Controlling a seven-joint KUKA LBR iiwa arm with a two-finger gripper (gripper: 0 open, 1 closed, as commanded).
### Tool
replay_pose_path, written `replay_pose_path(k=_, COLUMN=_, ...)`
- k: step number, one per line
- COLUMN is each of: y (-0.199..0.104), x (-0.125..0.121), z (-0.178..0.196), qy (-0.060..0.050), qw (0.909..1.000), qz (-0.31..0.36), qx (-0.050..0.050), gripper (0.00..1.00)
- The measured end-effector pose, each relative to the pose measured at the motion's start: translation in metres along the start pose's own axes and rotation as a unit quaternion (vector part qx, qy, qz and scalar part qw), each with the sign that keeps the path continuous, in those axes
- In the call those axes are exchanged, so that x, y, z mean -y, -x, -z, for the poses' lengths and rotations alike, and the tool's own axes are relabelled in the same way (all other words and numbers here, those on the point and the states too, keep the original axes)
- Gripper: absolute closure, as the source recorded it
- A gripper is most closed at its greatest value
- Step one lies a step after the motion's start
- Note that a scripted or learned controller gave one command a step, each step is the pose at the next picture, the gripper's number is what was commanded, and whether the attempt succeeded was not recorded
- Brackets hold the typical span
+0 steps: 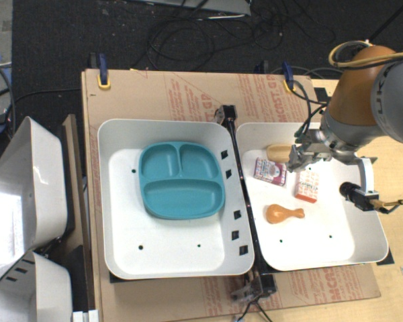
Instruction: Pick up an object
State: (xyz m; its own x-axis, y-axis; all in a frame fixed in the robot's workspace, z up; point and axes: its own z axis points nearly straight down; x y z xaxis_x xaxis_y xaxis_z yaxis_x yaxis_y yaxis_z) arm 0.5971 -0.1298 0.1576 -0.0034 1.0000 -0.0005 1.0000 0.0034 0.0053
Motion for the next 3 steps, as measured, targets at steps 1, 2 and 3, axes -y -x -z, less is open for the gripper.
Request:
replay_pose_path(k=1, y=0.0, x=-0.003, z=0.065, qy=0.001, qw=1.0, qz=0.0, qx=0.001, gripper=1.0)
replay_pose_path(k=2, y=0.0, x=-0.003, z=0.063, qy=-0.002, qw=1.0, qz=0.0, qx=0.0, gripper=1.0)
replay_pose_path(k=3, y=-0.06, x=0.008, z=0.059, qy=-0.004, qw=1.0, qz=0.002, qx=-0.001, gripper=1.0)
